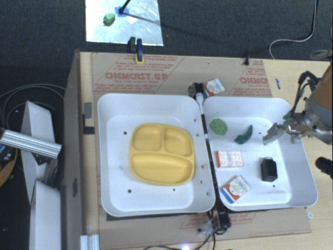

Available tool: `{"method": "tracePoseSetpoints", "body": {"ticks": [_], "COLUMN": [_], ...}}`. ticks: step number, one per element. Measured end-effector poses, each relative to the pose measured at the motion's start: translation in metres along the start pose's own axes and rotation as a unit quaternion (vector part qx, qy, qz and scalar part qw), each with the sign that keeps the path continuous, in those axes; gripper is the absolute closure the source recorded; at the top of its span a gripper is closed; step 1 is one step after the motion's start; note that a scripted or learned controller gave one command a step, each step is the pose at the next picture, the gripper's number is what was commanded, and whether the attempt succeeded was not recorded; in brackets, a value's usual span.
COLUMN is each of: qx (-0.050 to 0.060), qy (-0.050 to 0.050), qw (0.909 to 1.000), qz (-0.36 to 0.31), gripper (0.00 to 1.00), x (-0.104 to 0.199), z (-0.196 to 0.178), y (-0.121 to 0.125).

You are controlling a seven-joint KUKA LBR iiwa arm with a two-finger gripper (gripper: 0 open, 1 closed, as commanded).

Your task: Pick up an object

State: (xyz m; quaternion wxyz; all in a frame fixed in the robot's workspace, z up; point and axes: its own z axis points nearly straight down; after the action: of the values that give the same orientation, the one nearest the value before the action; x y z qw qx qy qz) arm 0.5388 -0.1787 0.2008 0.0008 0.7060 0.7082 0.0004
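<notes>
Gripper (274,133) being held over right bin (299,189), near its right side, arm (320,111) reaching in from right; fingers' state cannot be told. Nothing being gripped. Green ball (218,126), green piece (243,135), red-white box (229,159), black block (268,169), small carton (236,187) lying in right bin. Yellow tray (160,153) being kept in left bin (112,191).

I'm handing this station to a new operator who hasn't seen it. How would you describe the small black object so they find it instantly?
Start at the right bin, the one without the yellow tray. Look at its right-hand half, below the claw reaching in from the right edge. The small black object is a dark boxy block lying alone on bare white; its neighbours are green items and red-and-white packets.
</notes>
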Motion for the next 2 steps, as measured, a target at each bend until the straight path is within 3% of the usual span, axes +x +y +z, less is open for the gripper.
{"method": "tracePoseSetpoints", "body": {"ticks": [1,2], "qx": [-0.001,0.000], "qy": [0.000,0.000], "qw": [1.0000,1.0000], "qz": [0.001,0.001], "gripper": [0.00,0.00], "x": [-0.010,-0.017], "z": [0.116,0.116], "y": [-0.002,-0.040]}}
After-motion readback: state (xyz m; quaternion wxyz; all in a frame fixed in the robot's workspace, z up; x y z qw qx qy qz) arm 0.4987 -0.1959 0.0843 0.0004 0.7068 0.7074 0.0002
